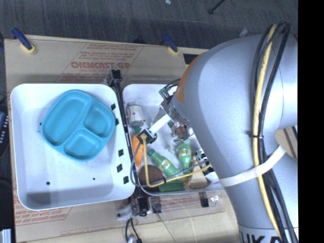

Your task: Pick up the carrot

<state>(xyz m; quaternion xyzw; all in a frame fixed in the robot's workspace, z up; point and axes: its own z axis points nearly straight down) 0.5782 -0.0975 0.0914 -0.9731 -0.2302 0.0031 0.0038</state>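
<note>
The carrot (pixel 137 155) is a thin orange strip lying along the left wall of the right bin (pixel 132 96), partly covered by a cable. My gripper (pixel 175 127) hangs low over the middle of that bin, right of the carrot and above the clutter. The big grey arm hides the right half of the bin.
A blue divided plate (pixel 78 124) lies in the left bin (pixel 30 186). Around the carrot in the right bin are a small can (pixel 134 114), green bottles (pixel 163 162) and a brown round item (pixel 153 174). The wall between the two bins runs just left of the carrot.
</note>
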